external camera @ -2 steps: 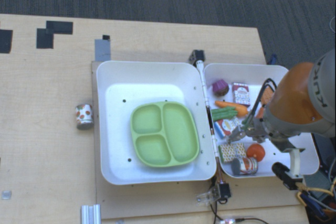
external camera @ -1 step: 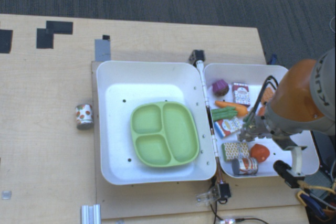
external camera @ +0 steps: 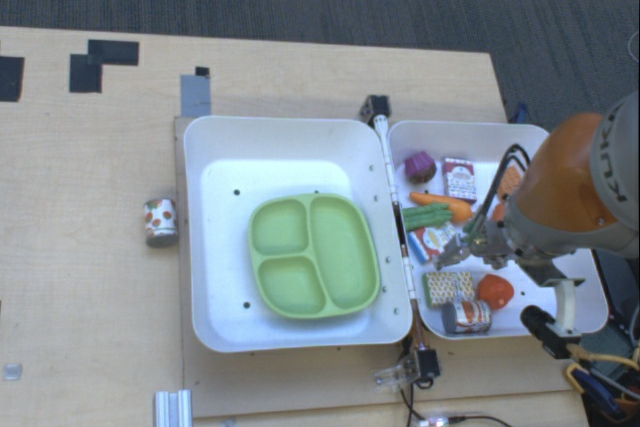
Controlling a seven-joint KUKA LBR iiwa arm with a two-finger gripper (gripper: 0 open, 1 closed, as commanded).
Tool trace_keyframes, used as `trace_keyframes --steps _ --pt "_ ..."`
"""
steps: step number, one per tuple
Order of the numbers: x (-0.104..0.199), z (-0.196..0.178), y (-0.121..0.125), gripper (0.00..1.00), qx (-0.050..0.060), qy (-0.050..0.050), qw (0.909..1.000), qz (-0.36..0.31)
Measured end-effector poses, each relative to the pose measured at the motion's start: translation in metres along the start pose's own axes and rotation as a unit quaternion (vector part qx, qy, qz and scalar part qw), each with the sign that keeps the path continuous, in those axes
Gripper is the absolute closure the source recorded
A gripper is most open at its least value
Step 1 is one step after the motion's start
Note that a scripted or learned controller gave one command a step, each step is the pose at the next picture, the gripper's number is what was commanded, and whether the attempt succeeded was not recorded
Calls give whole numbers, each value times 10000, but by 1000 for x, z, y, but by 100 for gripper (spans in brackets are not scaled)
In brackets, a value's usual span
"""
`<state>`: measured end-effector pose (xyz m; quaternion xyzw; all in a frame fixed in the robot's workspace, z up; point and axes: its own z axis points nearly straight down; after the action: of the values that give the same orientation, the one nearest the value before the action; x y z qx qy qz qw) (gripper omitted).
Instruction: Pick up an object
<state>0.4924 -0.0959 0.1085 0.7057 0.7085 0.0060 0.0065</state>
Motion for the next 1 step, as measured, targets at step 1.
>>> trace_keyframes --steps 1 --pt "1 -10 2 100 -17 2 10000 -8"
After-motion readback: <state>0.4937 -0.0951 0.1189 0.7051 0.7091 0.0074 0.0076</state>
